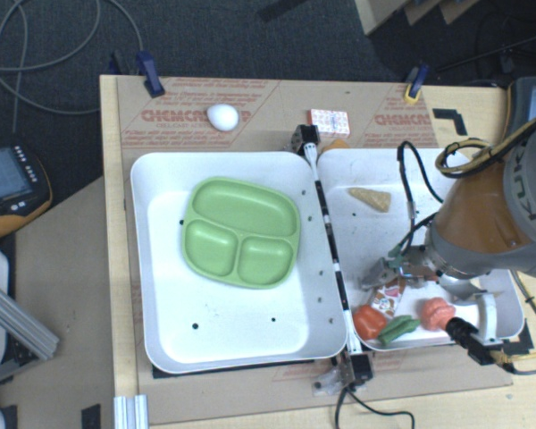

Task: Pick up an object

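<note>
Where arm dips into right bin (509, 324), pincer (395, 273) state unclear, above tomato (368, 321).

My arm (482, 213) comes in from the right, its orange band above a grey wrist, bent downward. The jaws point left and low; I can't make out their opening.

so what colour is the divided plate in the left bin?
Light green, plain, no pattern. The divided plate shows best in the camera view, lying in the left bin.
</note>
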Robot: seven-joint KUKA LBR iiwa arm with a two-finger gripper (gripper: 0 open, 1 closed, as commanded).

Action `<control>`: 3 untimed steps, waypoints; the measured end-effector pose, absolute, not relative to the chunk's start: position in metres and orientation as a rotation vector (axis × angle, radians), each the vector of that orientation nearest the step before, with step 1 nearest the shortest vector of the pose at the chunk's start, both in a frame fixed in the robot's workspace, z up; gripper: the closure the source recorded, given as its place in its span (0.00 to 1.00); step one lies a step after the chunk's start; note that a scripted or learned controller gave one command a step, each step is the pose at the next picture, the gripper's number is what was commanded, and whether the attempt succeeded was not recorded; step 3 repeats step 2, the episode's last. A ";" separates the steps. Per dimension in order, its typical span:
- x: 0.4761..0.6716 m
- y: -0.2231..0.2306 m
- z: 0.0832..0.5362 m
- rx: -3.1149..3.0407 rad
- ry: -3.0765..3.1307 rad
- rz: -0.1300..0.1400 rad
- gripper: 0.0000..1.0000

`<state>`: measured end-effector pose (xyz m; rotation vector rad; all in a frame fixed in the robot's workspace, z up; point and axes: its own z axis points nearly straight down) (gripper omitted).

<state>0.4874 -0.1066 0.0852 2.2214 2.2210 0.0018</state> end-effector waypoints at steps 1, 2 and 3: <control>0.489 -0.107 0.096 2.219 2.217 0.006 1.00; 0.518 -0.044 0.185 2.220 2.223 0.001 1.00; 0.518 -0.044 0.185 2.220 2.223 0.001 1.00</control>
